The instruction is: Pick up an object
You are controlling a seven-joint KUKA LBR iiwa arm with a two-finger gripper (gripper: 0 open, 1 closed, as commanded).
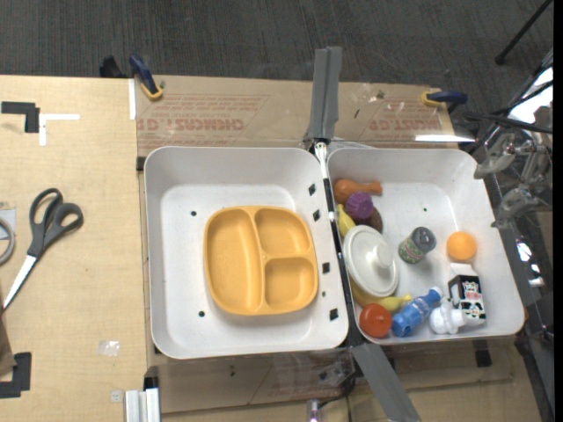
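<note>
two white bins sit side by side on the bench [79, 323]. the left bin [167, 262] holds a yellow divided plate [260, 259]. the right bin [479, 218] carries a carrot [356, 187], purple grapes [359, 206], a white lid [371, 259], a grey can [417, 244], an orange ball [461, 246], a red tomato [375, 320], a blue bottle [413, 313] and a small milk carton [466, 297]. scissors [40, 231] lie near the bench's left edge. whether the gripper is spread or pressed together cannot be told.

My left bin [167, 236] holds a divided tray [261, 259]. My right bin [479, 205] holds a lidded bowl [370, 260], with a bottle [414, 313] in front and a ball [461, 246] to the right. Scissors [40, 236] lie left of both bins.
</note>
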